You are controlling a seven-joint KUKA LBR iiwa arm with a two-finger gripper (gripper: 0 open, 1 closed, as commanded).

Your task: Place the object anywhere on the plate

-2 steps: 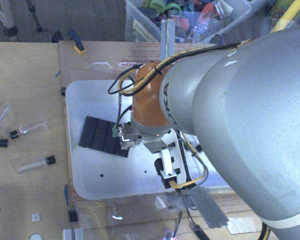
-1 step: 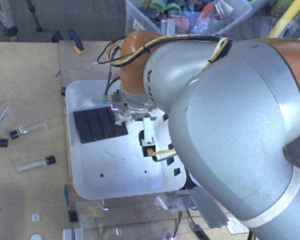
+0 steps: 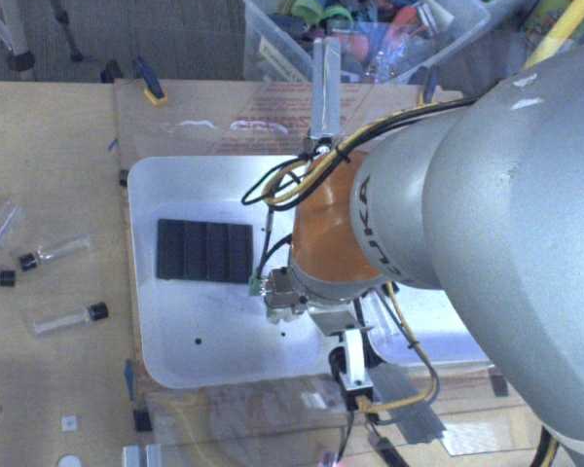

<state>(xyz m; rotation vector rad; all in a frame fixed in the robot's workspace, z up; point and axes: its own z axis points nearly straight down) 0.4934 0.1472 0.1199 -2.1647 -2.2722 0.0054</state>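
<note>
Grey arm [image 3: 487, 193] low, orange-banded wrist [image 3: 331, 227] pointing down.

You see a flat, dark, ribbed rectangular object [image 3: 203, 251] lying level on the floor of the left white bin [image 3: 175, 353], in its upper-left part, long side running across, near the bin's left wall.
</note>
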